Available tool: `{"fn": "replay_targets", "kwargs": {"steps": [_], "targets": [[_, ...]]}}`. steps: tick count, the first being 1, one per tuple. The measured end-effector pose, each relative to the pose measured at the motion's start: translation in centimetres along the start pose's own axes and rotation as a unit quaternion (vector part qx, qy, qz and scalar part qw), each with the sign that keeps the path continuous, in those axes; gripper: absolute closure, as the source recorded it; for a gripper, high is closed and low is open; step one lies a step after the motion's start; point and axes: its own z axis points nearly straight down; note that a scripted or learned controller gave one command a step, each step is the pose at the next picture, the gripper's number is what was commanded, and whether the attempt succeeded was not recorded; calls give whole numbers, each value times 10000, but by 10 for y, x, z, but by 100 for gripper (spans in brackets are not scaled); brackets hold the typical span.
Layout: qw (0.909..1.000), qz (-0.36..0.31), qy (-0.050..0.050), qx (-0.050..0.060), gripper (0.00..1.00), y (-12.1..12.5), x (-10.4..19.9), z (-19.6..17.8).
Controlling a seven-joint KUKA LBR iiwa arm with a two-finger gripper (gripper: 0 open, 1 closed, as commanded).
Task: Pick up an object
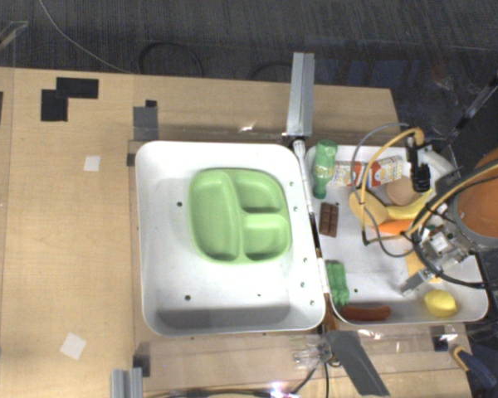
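A light wooden bench is seen from above, with dark grey carpet beyond its far edge and a thin cable trailing across that carpet. Several black patches are marked on the bench at the far left. Two shallow white bins are set side by side. The left bin holds a green divided tray, placed roughly at its centre. The right bin holds a scatter of small items: a green bottle at the far left corner, a brown chocolate bar just near of it, a green packet at the near left wall, a brown sausage along the near wall, a yellow lemon at the near right, a banana and an orange carrot around the middle, and a red-and-white carton at the far side. The arm enters from the right, wrapped in black and yellow cables. The gripper is located low over the right bin, just left of the lemon; whether it is apart or together cannot be told, and nothing is seen clamped in it.
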Motion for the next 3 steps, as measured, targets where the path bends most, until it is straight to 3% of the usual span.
{"fn": "replay_targets", "kwargs": {"steps": [1, 2, 3], "targets": [[9823, -1871, 15, 32, 0, 6, -11, -1], [9786, -2058, 29, 0, 0, 2, -21, -1], [9547, -2976, -13, -4, 0, -13, -6, 1]]}}
